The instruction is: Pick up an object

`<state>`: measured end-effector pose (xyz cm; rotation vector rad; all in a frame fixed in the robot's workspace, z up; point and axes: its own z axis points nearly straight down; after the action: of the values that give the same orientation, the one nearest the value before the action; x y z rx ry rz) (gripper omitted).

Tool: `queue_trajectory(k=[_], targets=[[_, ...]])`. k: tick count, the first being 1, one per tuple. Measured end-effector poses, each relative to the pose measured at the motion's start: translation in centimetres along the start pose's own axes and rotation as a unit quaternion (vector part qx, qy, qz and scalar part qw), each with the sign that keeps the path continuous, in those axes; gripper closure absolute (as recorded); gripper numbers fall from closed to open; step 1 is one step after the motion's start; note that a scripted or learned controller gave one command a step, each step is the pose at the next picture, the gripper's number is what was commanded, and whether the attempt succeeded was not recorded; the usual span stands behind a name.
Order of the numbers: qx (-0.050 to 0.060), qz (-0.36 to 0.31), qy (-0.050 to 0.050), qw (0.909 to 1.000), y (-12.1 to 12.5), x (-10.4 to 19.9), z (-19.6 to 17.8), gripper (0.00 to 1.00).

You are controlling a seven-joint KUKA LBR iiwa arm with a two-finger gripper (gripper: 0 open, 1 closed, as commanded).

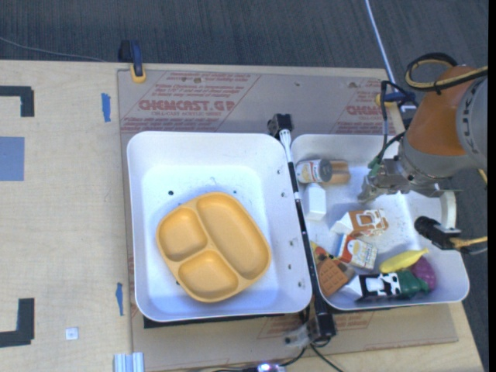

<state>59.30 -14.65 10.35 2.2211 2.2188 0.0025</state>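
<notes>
A: What is in the left bin (147, 208)?
B: A yellow plate (213, 246) with three parts.
A: And the right bin (457, 281)?
B: Lots of small things: a little jar (324, 172), a waffle (332, 276), a banana (403, 260).
A: Where is the gripper (378, 186)?
B: Low over the right bin, near the jar. I cannot tell if it grabs anything.
</notes>
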Motion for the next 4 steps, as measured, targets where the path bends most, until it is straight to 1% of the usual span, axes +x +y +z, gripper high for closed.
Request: queue_trajectory(k=[1, 2, 3, 4], targets=[[0.000, 0.000, -0.001, 1.0000, -1.9, -6.5, -8.3, 1.00], [0.001, -0.001, 0.001, 1.0000, -3.2, -1.2, -11.8, 1.00], [0.002, -0.001, 0.001, 1.0000, -6.1, 5.0, -4.1, 1.00], [0.000, 0.000, 0.000, 1.0000, 0.1, -0.1, -6.6, 1.00]])
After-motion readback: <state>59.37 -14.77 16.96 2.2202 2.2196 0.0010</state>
